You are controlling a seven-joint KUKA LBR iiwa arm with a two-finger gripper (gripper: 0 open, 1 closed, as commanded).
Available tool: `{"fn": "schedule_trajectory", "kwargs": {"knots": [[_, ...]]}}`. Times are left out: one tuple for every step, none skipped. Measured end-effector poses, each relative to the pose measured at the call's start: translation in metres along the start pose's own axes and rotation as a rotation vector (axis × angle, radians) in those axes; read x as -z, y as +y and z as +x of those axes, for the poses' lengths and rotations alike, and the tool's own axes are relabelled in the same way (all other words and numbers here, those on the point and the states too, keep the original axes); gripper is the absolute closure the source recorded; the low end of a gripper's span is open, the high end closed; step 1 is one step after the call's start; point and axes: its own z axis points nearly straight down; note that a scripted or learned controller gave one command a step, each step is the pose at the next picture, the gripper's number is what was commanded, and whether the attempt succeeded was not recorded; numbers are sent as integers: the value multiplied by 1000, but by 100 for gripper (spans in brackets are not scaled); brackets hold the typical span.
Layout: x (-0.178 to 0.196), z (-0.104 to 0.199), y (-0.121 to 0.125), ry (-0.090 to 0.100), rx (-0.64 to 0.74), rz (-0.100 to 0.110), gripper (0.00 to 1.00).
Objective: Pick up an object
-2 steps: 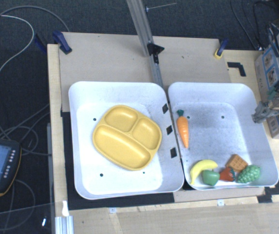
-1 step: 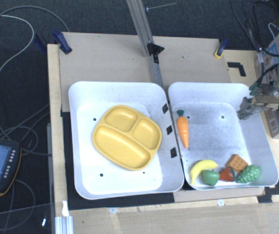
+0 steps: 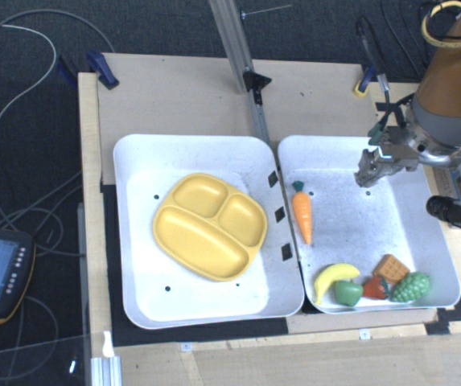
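Carrot [image 3: 302, 215]: lies in the right bin [image 3: 411, 215], close to its left wall, green top pointing to the far side.
Banana [image 3: 332, 278]: in the near part of the right bin, curved, touching the green apple.
Green apple [image 3: 347, 293]: just right of the banana, against the near wall.
Red piece [image 3: 374, 287]: small, between the apple and the grapes; what it is cannot be told.
Cracker [image 3: 391, 268]: brown and square, just behind the red piece.
Green grapes [image 3: 411, 286]: at the right end of that near row.
End effector [image 3: 368, 172]: over the far right part of the right bin, well apart from every toy; whether its fingers are open or closed cannot be told, and nothing shows between them.
Arm [image 3: 447, 79]: comes in from the right.
Left bin [image 3: 133, 215]: holds a yellow divided plate [image 3: 210, 226].
Table [image 3: 174, 95]: carries both bins side by side.
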Motion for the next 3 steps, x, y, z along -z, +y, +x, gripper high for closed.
{"fn": "schedule_trajectory", "kwargs": {"knots": [[-3,43,28,-1,-2,-1,100],[-10,104,42,1,0,1,100],[-10,153,54,1,-2,0,100]]}}
